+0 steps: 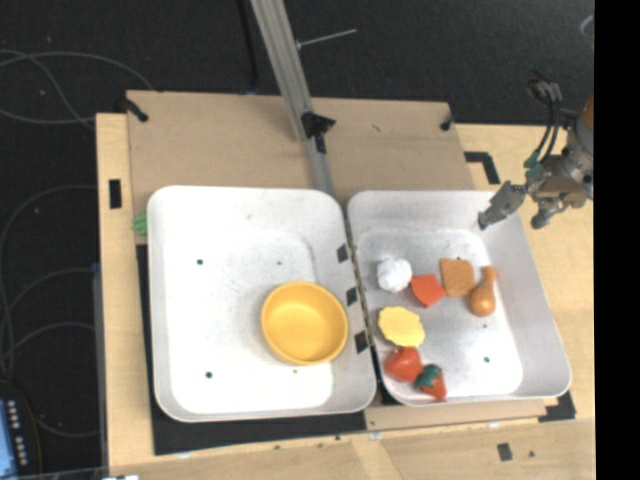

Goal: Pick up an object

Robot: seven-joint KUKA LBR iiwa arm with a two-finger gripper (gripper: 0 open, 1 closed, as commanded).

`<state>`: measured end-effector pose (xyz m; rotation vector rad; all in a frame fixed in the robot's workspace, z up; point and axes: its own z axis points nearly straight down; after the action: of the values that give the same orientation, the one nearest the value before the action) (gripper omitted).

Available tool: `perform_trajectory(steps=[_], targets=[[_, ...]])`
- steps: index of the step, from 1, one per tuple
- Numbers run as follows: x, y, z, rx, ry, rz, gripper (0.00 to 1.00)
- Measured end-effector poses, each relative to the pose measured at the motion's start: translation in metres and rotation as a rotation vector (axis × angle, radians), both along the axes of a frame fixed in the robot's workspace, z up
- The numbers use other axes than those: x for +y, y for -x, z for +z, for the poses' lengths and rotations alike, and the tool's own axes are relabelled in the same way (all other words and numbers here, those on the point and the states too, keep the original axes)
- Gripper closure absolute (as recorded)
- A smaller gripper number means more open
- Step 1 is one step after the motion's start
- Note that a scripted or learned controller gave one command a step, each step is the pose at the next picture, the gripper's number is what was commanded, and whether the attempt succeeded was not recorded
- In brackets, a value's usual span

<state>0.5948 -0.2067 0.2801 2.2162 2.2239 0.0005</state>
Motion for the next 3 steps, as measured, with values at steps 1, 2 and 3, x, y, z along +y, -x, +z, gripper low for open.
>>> perform_trajectory(steps=[1,2,3], targets=[[0.000,0.000,0.000,0.000,0.001,0.000,0.00],[0.006,-0.005,-0.055,0.005,0.001,0.001,0.00],[0.005,0.003,-0.100,0.006,0.002,-0.004,0.00]])
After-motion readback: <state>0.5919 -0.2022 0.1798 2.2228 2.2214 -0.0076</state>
